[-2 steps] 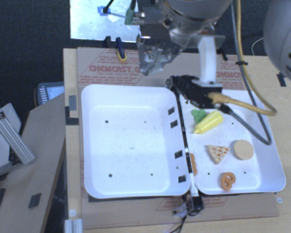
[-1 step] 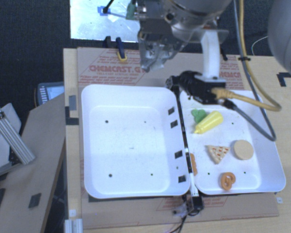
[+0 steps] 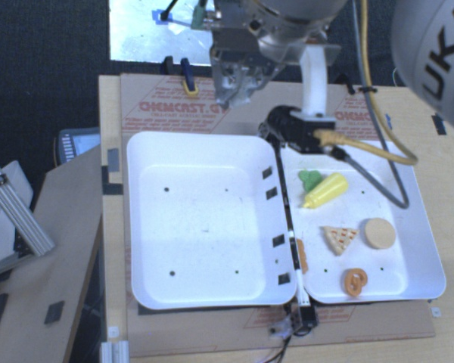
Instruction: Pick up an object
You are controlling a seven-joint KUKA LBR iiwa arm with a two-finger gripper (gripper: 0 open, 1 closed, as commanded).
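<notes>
Bench [image 3: 113,225] carrying two white bins

A printed cardboard sheet [image 3: 166,108] lies on the bench; the left bin [image 3: 147,203] and right bin [image 3: 416,255] sit touching, side by side, on it.

Both bins, the left bin [image 3: 200,225] and the right bin [image 3: 408,259], are plain white with small dark dots, and they sit on a tan table [image 3: 174,104] printed with red lettering. In the right bin lie a yellow corn cob [image 3: 327,189] with green leaves [image 3: 311,178], a tan pizza slice [image 3: 340,238] speckled red, a pale beige round cookie [image 3: 379,233] and an orange-brown pretzel [image 3: 355,280]. The hand [image 3: 236,89] is grey metal, and a yellow cable [image 3: 367,148] runs beside a grey one.
</notes>
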